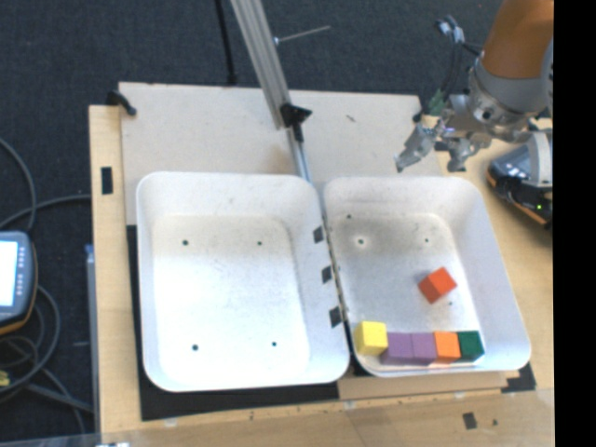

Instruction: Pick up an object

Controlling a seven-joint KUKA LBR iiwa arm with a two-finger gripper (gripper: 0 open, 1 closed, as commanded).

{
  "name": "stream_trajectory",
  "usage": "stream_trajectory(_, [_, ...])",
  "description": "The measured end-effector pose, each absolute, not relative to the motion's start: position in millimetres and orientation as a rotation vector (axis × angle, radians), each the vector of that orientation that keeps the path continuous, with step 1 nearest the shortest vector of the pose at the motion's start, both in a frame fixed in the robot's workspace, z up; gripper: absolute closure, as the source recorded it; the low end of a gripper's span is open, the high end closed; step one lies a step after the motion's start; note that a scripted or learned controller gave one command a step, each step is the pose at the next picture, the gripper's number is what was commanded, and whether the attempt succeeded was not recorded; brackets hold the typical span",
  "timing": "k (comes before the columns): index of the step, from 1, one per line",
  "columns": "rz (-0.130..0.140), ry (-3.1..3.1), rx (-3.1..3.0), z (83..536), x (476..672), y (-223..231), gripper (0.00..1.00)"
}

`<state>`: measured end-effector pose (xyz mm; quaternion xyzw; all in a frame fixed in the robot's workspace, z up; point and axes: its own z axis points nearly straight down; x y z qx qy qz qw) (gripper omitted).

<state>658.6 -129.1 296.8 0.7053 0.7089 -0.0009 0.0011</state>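
White bins number two; the right bin point(484, 240) holds six blocks: two orange, two purple, one yellow, one green. Claw point(430, 152) hangs released, grasping nothing.

Grey arm point(517, 35) with orange band enters from right, claw point(430, 152) hanging over bench point(205, 124) just beyond far rim of right bin point(494, 240), nothing between its fingers. Right bin holds orange cube point(437, 285), tilted, alone mid-floor. Along near wall, row touching: yellow block point(372, 336), two purple blocks point(413, 346), orange block point(448, 345), green block point(471, 345). Left bin point(149, 250) alongside, rims touching. Slanted metal post point(265, 59) behind bins.
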Motion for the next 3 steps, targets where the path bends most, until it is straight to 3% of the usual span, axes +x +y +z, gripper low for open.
stream_trajectory(1, [0.006,2.211,2.217,389,622.6,-169,0.00])
stream_trajectory(2, [-0.007,2.227,2.219,278,675.0,-172,0.00])
stream_trajectory(3, [-0.009,2.222,2.226,137,662.7,-200,0.00])
